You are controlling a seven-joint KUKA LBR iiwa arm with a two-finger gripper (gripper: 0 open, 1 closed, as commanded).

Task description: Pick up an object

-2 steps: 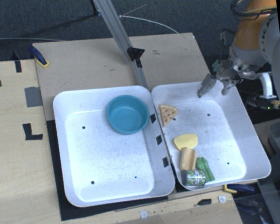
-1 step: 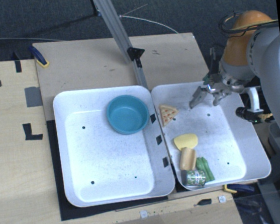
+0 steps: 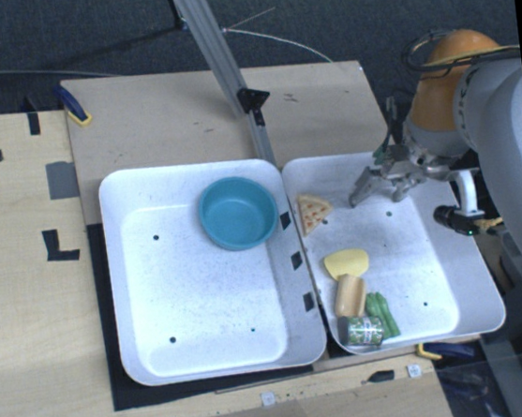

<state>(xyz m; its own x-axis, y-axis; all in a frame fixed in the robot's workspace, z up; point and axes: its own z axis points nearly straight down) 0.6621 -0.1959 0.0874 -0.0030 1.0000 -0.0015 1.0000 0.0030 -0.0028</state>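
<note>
Objects to pick: four small things lie in the right bin [image 3: 462,306], none of them held.
Waffle piece [image 3: 313,211]: a tan triangle at the bin's left wall, in the upper half, apart from the rest.
Yellow piece [image 3: 346,262]: lower down, near the left wall, touching the top of the tan cylinder [image 3: 349,296].
Green item [image 3: 382,314]: just right of the cylinder, slanting down toward the front wall.
Can [image 3: 363,333]: shiny, small, at the front wall beneath the cylinder, crowded against the green item.
Gripper [image 3: 368,190]: over the upper part of the right bin, pointing left, right of the waffle piece and well apart from the cluster at the front; nothing sits between its fingers, and whether they stand wide or narrow, I cannot tell.
Arm [image 3: 474,101]: grey with an orange band, entering from the right above the bin's far corner.
Left bin [image 3: 159,300]: one blue bowl [image 3: 237,212] near its upper right corner.
Count: two bins, one bowl, four small objects.
In the way: the left wall hems in the waffle piece; the clustered three press on each other.
</note>
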